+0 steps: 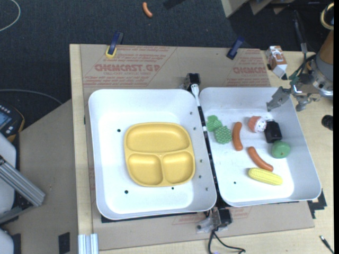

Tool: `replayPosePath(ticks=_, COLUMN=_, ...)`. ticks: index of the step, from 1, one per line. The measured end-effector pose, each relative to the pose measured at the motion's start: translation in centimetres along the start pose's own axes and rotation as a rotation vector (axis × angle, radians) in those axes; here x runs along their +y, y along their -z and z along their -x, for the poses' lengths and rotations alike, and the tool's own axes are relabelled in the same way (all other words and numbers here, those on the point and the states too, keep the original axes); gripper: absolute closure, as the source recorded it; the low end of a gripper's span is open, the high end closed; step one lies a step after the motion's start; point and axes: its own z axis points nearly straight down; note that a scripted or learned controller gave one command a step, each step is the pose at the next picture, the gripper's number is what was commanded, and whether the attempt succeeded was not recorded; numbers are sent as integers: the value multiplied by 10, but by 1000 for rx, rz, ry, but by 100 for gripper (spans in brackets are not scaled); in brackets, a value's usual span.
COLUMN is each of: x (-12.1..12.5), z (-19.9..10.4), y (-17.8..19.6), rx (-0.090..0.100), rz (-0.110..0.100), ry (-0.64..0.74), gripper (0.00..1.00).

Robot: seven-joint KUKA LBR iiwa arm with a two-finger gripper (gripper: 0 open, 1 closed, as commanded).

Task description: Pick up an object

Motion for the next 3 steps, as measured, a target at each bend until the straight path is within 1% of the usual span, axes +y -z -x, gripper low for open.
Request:
replayPosePath(ticks=1, x=3, z=0, y=9, rx=-4, rz=14, ry=3, gripper=0)
replayPosePath(ticks=2, x=5, z=0, y=-55, rx=-1, rz=7, ry=3, gripper=0)
replayPosePath(ticks=3, x=7, z=-3, y=-107, rx=4, rz=10, ry=5, gripper=0)
